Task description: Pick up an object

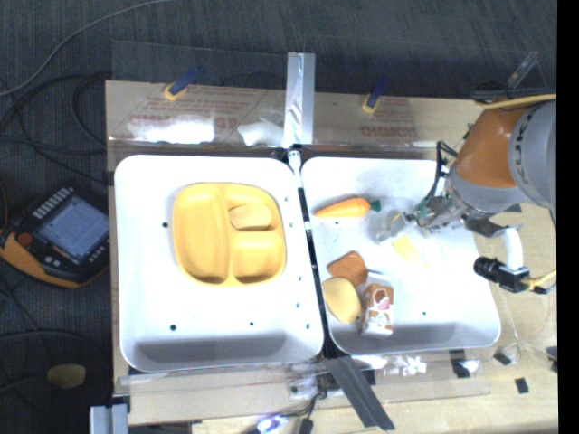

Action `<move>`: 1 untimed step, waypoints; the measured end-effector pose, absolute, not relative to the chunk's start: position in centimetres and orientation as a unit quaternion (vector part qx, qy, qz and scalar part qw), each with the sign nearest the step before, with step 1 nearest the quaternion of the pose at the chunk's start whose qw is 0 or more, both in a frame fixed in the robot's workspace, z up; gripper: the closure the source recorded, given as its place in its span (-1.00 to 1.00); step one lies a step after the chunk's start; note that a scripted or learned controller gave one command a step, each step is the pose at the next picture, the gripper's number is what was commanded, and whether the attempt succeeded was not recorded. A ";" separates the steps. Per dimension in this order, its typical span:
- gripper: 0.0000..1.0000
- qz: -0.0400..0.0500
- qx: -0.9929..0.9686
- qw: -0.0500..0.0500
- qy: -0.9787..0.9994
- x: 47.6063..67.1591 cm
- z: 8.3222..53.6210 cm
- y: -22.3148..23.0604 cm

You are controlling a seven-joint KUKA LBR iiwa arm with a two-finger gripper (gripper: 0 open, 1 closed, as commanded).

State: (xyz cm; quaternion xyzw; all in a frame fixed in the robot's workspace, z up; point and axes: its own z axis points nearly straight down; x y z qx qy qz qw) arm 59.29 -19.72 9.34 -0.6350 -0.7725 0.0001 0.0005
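A dark grey carpet (380, 16) covers the floor around a pale wooden bench (425, 111). A thin cable (118, 12) runs across the carpet at the top left, and thicker dark cables (54, 107) loop along the left side. A handheld control pad (56, 235) with an orange body and a grey screen lies on the floor to the left of the bench. Two blue and yellow clamps (184, 81) grip the far edge of the bench. Light is even and soft.

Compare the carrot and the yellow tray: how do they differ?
The carrot is small, slim and orange with a green tip; the yellow tray is far larger, broad and divided into compartments. The carrot lies in the right bin, the tray in the left bin. Both lie flat.
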 end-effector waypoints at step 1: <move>1.00 0.000 -0.635 0.002 -0.773 59.3 10.1 -19.6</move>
